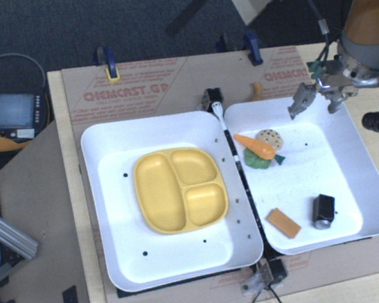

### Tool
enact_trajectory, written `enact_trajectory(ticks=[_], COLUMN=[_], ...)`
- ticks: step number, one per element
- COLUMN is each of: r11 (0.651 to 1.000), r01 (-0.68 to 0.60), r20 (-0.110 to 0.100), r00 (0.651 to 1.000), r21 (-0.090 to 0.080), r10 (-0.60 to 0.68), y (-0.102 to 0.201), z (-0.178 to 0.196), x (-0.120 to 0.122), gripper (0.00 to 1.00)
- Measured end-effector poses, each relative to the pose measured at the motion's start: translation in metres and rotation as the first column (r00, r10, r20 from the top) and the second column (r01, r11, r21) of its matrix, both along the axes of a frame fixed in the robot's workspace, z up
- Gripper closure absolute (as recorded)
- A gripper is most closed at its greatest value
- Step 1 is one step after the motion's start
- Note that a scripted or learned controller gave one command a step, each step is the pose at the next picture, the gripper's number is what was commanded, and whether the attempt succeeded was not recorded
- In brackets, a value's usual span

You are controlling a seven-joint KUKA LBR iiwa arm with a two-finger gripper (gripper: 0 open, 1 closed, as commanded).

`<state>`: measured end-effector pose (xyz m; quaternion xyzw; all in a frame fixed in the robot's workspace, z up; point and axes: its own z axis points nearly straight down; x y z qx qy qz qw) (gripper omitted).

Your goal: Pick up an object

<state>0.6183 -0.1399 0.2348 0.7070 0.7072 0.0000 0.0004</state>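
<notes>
Grey jaws [316,100] hang spread apart over the right bin's [361,179] far edge, nothing between them; carrot [256,145] sits nearby.

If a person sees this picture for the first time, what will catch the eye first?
First the yellow tray with three compartments, in the middle of the left bin. Next the small things in the right bin: a carrot by a cookie near its top, a black block and a tan block near its bottom. The tool hangs over that bin's top edge.
</notes>
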Motion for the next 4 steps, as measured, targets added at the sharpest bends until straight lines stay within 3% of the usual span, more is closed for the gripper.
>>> enact_trajectory(ticks=[3,4], r11=[1.0,1.0], r01=[0.0,0.001], r20=[-0.007,0.001], r00=[1.0,1.0], r21=[0.002,0.0], r10=[0.0,-0.001], y=[0.008,0.008], z=[-0.146,-0.132], x=[-0.013,-0.011], gripper=[0.0,1.0])
